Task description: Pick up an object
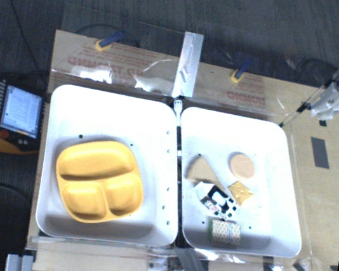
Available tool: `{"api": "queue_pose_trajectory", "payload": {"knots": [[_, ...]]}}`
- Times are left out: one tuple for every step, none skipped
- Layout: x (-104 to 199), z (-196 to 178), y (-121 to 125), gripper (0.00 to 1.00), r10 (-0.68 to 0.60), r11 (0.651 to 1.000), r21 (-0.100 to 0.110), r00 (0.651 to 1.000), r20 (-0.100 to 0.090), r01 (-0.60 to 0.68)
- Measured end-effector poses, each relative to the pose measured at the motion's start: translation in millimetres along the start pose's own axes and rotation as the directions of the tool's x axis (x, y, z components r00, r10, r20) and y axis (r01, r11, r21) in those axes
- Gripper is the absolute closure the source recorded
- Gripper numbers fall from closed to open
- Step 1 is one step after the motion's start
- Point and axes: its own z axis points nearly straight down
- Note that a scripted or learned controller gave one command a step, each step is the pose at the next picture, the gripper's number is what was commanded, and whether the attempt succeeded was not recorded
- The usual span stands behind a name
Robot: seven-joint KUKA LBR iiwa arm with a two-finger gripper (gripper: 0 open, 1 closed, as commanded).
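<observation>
So on the far left, off the worktop (312,207), there's an orange handheld pendant (12,115) with a lit screen. The left bin (66,98) has a yellow divided tray (99,180) lying in it. The right bin (283,150) holds the small stuff: a tan wedge (202,168), a black-and-white patterned piece (219,201) just below it, a patterned roll (225,232) near the front wall, a little gold packet (240,192) and a round tan disc (241,165) above that. The pincer (329,104) sits up at top right, well away from both bins, and I can't tell how it's set.
</observation>
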Motion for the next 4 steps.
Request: {"api": "queue_pose_trajectory", "payload": {"knots": [[-27,165,-2,1.00,-0.047,0.999,0.003,0.999,-0.003,0.047],[-33,110,29,1.00,-0.081,0.997,0.000,0.997,-0.002,0.081],[-30,-19,12,1.00,-0.173,0.985,-0.001,0.985,-0.001,0.173],[-29,-28,13,1.00,-0.174,0.985,-0.001,0.985,0.000,0.174]]}}
